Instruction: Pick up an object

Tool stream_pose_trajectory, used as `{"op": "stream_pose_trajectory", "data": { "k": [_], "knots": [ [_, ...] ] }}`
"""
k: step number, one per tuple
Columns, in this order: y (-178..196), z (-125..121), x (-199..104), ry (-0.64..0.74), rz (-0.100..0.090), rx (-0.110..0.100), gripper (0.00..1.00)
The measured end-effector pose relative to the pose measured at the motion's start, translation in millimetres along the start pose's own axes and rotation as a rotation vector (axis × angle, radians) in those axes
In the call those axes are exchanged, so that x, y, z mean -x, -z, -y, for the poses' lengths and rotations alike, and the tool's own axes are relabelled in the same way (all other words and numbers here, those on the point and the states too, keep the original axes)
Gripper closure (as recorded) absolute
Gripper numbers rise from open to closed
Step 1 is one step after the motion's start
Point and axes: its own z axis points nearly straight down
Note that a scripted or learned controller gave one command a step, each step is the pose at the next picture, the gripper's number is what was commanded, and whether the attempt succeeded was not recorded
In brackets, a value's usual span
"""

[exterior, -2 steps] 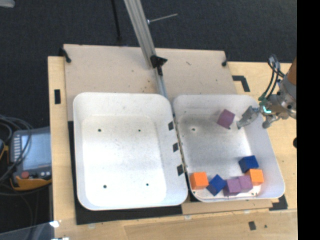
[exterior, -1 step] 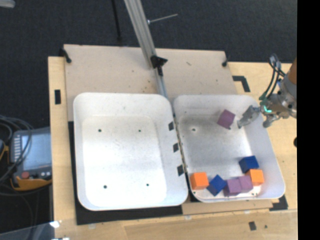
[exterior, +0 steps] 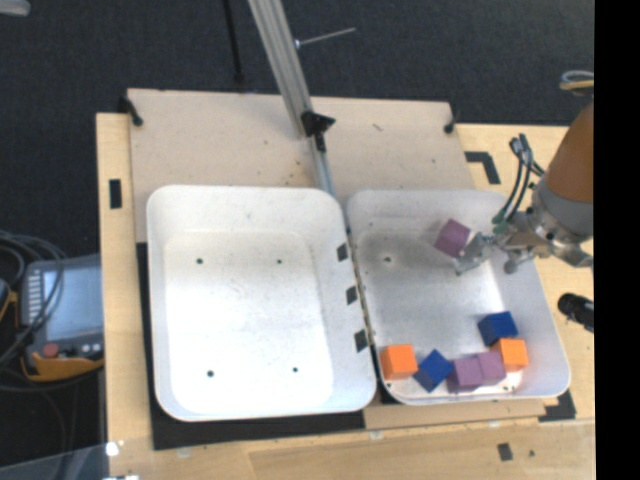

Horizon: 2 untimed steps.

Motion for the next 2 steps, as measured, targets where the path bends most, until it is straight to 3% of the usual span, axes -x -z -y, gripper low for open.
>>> {"op": "stream_pose_trajectory", "data": {
  "k": [2],
  "knots": [
    [-85, -5, 8, -0.004, 0.003, 0.007, 0.0]
  ]
}}
